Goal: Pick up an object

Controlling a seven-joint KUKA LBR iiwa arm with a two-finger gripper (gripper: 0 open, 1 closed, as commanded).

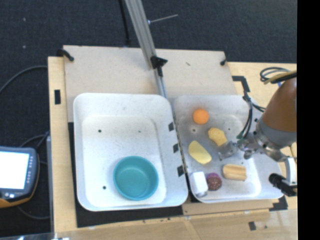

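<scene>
1. Leftmost, a teal bowl (135, 178) is seen in the left bin (90, 109).
2. Rightward, a yellow lemon-shaped piece (200, 152) is judged light, smooth and best taken across its narrow middle.
3. Beside a tan bread-like roll (234, 172), the gripper (231, 150) is poised; its opening cannot be told.

No readable text, labels or numbers anywhere I look. Handheld screen (14, 171) at left glows blank white; nothing legible on it.
</scene>
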